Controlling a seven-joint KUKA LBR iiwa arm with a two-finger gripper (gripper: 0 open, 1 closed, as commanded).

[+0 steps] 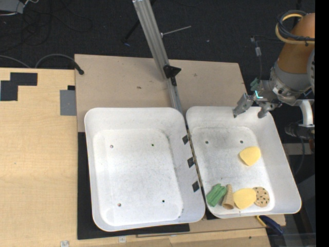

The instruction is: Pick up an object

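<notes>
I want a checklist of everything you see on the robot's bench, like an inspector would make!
Surface: two white bins side by side, the left bin and the right bin, on a board over a pale wooden bench.
Job's things: in the right bin, a yellow piece alone near the middle; along the near edge a green piece, a tan cone, a second yellow piece and a cookie, packed close.
Clutter: nothing seen.
Grippers: gripper open, above the right bin's far rim, holding nothing.
Cables: dark cables on the floor behind; a yellow cable looped at the arm.
Surroundings: a slanted metal rail.
</notes>
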